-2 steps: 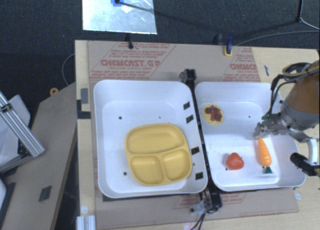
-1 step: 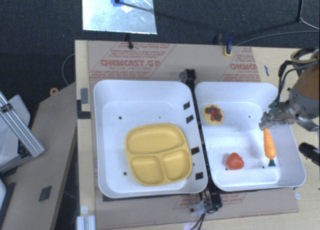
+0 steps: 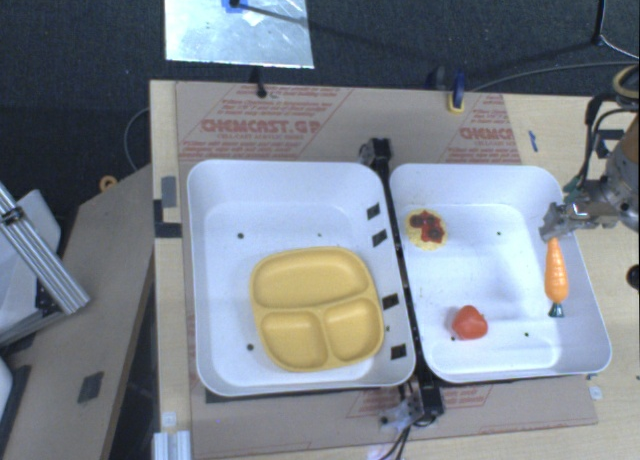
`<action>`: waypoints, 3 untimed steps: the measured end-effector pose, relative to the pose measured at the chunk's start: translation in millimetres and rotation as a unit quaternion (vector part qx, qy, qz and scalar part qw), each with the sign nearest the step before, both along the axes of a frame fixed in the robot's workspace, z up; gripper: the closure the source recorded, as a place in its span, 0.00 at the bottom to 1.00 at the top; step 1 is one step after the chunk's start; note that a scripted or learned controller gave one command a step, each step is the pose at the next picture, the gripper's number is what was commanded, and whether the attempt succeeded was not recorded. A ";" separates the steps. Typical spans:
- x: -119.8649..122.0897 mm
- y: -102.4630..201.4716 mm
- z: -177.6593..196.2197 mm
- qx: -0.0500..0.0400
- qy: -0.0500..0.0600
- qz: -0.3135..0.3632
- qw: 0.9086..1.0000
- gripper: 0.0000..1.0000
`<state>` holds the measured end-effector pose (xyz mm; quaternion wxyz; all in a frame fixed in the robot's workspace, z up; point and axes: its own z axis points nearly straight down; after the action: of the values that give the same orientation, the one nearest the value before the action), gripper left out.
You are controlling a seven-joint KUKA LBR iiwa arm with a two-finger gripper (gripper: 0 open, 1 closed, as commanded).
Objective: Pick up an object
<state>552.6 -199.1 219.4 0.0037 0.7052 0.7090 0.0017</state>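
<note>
We cannot tell the pincer's (image 3: 557,225) opening; carrot (image 3: 555,276) hangs just below it, so we lift slowly, vertically.

The gripper (image 3: 558,226) sits at the right bin's (image 3: 500,196) right wall, with an orange carrot (image 3: 555,276) directly below it along that wall, blocking a straight drop there. To its left the bin floor lies open, with a red tomato-like piece (image 3: 469,323) lower left and a small yellow-and-red item (image 3: 427,229) far left. Beyond the divider, a yellow compartment tray (image 3: 316,306) fills most of the left bin (image 3: 230,198).
</note>
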 end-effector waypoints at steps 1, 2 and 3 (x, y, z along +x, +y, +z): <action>1.1 -0.1 13.0 0.001 0.002 0.000 1.000 1.00; 21.0 61.6 14.3 0.002 0.002 0.003 1.000 1.00; 26.3 114.7 10.4 0.002 0.003 0.003 1.000 1.00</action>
<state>578.8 -84.4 229.8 0.0002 0.7033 0.7108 0.0013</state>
